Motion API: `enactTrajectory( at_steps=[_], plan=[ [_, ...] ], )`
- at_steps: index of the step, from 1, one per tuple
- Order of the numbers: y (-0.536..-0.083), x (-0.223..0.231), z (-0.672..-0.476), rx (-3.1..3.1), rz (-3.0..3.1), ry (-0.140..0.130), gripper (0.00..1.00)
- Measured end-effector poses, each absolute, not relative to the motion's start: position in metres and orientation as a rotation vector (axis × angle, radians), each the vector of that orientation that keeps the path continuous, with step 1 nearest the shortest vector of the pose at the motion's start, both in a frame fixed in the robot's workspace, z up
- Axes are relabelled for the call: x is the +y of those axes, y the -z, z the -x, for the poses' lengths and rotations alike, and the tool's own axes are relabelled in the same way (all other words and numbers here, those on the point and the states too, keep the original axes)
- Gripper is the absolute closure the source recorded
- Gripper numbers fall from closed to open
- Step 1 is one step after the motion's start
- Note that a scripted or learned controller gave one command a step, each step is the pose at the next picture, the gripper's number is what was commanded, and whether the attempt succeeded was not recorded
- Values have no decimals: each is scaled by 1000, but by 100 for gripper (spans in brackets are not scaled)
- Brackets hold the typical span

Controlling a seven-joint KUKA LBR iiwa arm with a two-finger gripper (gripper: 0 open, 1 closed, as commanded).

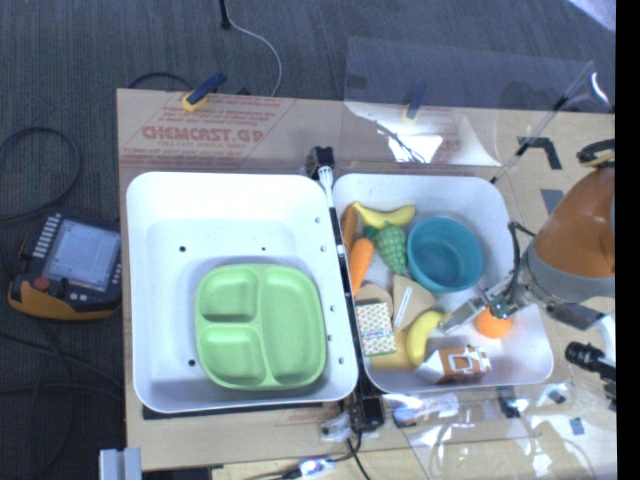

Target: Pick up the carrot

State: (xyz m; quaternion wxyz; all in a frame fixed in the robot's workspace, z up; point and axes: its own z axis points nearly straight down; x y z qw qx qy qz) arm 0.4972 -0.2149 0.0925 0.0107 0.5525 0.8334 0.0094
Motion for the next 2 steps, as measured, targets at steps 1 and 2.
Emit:
enactTrajectory(
  at_steps=[1,2],
  plan=[
    [-101,-218,-497,2598,-1724,-21,100],
    [-94,-149,-491,2743,-1470,4,100]
  ],
)
